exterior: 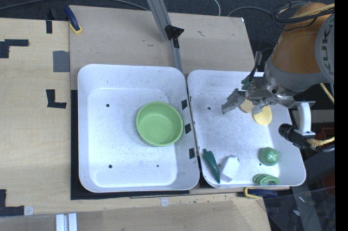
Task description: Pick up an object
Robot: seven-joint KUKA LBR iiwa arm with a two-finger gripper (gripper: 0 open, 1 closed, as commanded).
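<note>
Down at the surface's near edge your green disc [265, 179], green ball [268, 156] and white block [230, 166] sit untouched in the right bin [217, 88], while your tool [239, 100] hangs spread open, empty, beside the yellow piece [263, 116] — pick not yet made.

Plastic, speckled white and soft green

The two white bins [92, 88] look like smooth moulded plastic, lightly speckled; the green bowl [159, 124] has a matt plastic sheen (no sharp highlights), the bench [32, 116] reads as pale wood, and the orange band [304, 39] is glossy.
</note>
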